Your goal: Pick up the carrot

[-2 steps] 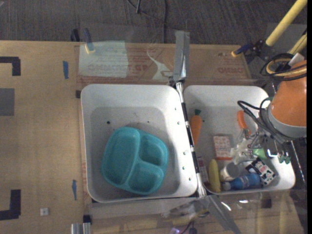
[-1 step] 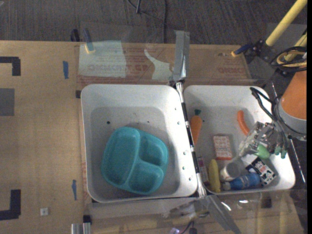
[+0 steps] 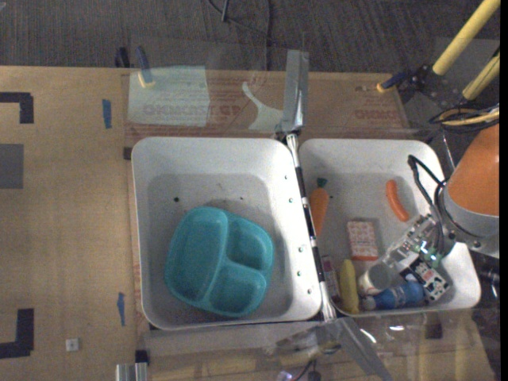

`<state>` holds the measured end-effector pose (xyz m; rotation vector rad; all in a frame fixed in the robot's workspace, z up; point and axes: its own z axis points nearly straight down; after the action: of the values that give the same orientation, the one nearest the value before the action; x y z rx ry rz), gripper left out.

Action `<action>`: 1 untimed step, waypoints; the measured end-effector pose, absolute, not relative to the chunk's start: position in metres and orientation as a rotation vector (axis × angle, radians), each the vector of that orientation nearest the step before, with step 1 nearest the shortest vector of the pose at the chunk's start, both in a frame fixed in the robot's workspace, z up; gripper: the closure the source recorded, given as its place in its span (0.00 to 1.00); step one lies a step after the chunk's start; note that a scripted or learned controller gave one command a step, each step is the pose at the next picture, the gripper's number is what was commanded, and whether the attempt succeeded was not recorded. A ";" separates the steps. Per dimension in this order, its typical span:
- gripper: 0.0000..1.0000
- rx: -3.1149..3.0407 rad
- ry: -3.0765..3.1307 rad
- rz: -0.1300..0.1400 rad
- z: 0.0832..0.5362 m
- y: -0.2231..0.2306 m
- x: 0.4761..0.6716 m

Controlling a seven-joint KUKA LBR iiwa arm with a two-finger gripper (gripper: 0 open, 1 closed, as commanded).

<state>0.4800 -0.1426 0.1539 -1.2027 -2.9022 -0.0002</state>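
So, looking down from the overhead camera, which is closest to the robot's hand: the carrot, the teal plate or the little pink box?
From the hand:
1. Pink box, just to its left, same bin.
2. Carrot, against that bin's left wall.
3. Teal plate, in the other bin.

A light brown wooden bench (image 3: 63, 236) is carrying two shallow white plastic bins, sitting side by side and touching: the left bin (image 3: 151, 173) and the right bin (image 3: 357, 153). Behind them a flat piece of cardboard (image 3: 341, 101) is lying, with what is probably a pale green paper sheet (image 3: 168, 92) on it. Small blue tape strips (image 3: 106, 113) and black corner marks (image 3: 20, 105) are sticking to the bench.
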 end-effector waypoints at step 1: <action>1.00 -0.692 -3.068 -0.001 0.176 -0.097 0.480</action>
<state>0.4803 -0.0966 0.1756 -0.6918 -3.0682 -0.0010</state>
